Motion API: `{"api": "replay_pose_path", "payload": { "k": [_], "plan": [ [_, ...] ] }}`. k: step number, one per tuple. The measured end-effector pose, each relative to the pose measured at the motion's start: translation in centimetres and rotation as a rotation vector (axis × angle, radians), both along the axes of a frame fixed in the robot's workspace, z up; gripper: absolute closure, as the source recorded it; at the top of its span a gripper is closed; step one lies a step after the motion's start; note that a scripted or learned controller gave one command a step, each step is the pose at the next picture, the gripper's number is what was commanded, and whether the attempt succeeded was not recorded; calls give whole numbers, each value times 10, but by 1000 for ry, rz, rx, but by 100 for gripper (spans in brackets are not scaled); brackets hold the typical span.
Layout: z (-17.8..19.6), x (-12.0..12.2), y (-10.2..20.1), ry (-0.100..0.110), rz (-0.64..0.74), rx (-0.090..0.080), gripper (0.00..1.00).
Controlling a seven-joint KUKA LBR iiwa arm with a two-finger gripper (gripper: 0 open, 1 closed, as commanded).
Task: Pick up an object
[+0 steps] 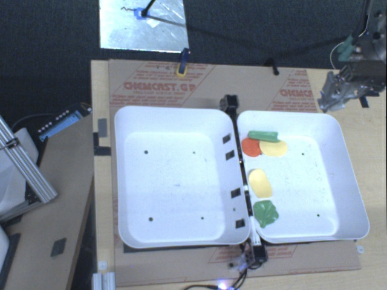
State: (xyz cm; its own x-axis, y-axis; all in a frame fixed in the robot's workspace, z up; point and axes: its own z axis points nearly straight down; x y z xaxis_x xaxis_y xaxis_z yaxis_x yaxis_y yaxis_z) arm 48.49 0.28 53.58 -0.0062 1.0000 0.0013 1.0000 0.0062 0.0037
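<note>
Bench top is a cardboard sheet (pixel 199 80) on dark carpet, carrying two shallow white bins side by side. Landmark: the black hinge strip (pixel 240 174) between them. Left bin (pixel 139 222) sits on one side of it; all the objects lie in the right bin (pixel 338 162), close against the strip. From far end to near end: green flat piece (pixel 263 136), red disc (pixel 251 147) touching a yellow oval (pixel 274 148), a pale yellow oval (pixel 260 183), then a green leafy piece (pixel 265 212).

Gripper (pixel 334 98) hangs outside the right bin's far corner, well apart from the objects; can't tell whether it's apart or together, and nothing visible in it.

Judgement: these look like small plastic toy foods — light, stiff, smooth, low profile, so prone to slipping. Pale yellow oval stands alone; best target, pinch across its narrow width.
</note>
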Motion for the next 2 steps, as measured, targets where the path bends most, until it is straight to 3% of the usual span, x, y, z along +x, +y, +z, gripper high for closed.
{"api": "replay_pose_path", "payload": {
  "k": [1, 2],
  "plan": [
    [-137, 32, 59, 14, 3, -2, 100],
    [-30, 1, 58, -10, -1, 2, 100]
  ]
}}
